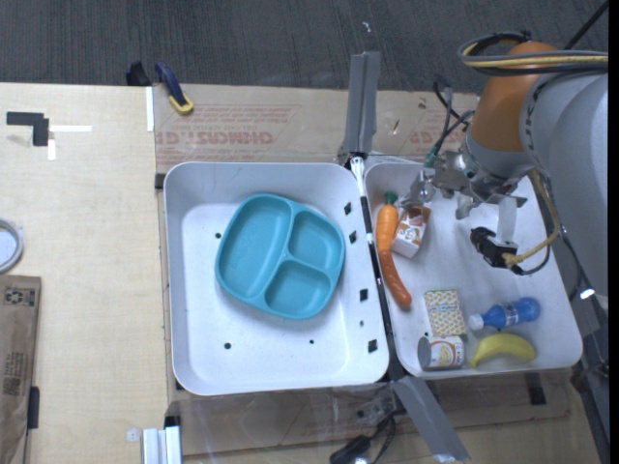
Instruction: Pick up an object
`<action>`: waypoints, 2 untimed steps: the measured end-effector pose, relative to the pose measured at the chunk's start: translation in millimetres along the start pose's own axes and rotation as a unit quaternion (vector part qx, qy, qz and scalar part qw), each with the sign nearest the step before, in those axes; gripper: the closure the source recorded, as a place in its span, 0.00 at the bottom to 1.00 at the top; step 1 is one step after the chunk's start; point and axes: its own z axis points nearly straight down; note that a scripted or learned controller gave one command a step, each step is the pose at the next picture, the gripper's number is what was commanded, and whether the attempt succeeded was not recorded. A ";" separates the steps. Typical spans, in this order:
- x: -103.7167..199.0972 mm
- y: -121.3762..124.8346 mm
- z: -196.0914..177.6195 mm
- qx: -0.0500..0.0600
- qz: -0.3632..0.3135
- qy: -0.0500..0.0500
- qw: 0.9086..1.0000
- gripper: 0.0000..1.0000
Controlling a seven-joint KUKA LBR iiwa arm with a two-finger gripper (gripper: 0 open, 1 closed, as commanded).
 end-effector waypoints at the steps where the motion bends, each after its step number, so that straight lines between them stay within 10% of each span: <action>1: -50.9 16.9 14.2 0.008 -0.020 -0.003 1.000 0.00; 2: -97.0 -20.3 15.0 0.010 0.007 -0.002 1.000 0.00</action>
